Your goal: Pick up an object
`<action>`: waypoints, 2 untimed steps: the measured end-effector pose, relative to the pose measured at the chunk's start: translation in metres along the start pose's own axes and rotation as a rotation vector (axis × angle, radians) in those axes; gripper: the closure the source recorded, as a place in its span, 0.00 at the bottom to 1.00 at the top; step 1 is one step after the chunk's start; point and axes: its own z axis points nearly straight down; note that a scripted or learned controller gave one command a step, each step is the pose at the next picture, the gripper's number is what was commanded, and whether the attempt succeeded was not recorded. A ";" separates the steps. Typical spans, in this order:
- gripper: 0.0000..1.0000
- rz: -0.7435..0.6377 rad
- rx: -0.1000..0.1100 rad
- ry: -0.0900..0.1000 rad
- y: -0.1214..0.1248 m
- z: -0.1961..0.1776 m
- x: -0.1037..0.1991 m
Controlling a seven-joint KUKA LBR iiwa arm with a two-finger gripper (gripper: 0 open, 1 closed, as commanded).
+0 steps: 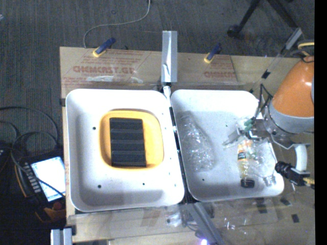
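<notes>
In the right bin [219, 102] a crumpled clear plastic bottle [196, 146] lies left of centre. A second clear bottle [247, 160], with an orange-yellow label and a black cap toward the front, lies near the bin's right side. My gripper [239, 133] hangs low over the right bin, just above the back end of the labelled bottle, and nothing is visibly held in it. The grey arm with its orange band [295, 93] comes in from the right. In the left bin [82, 137] rests a yellow rectangular object with a black ribbed top [128, 141].
The two white bins meet at a raised ridge [172, 137]. Blue-and-yellow clamps [103, 46] [213, 52] hold the board at the back. A cable loops over the carpet behind, and a chair base [255, 9] stands at the back right.
</notes>
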 end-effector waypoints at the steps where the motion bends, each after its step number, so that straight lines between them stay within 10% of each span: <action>1: 0.00 -0.123 -0.003 0.000 0.012 0.060 -0.035; 2: 0.00 -0.113 -0.039 -0.015 0.049 0.080 -0.046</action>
